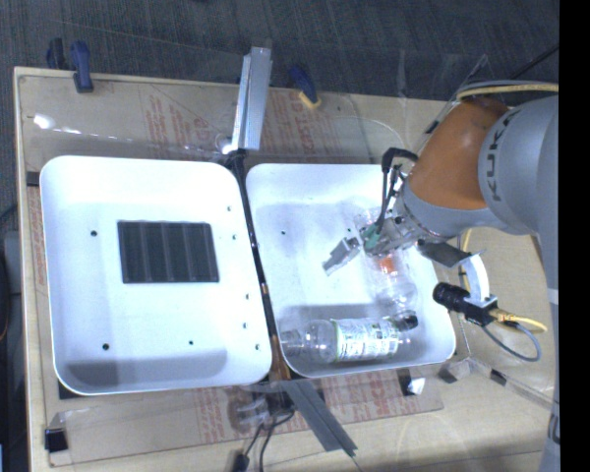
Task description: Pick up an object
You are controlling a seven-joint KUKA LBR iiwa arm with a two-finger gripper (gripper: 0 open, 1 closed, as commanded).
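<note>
The claw [349, 252] is lowered inside the right bin [275, 205], beside a clear bottle [391, 281]; its opening cannot be told, and nothing is seen gripped. A second bottle [349, 340] lies along the front wall; the pick is judged not yet done.

Only thing I can actually read is "KUKA" in dark letters on the grey robot arm [516, 170], running sideways. The clear plastic bottle [346, 339] lying in the right white bin [275, 214] has a label, but it's too blurry.
</note>
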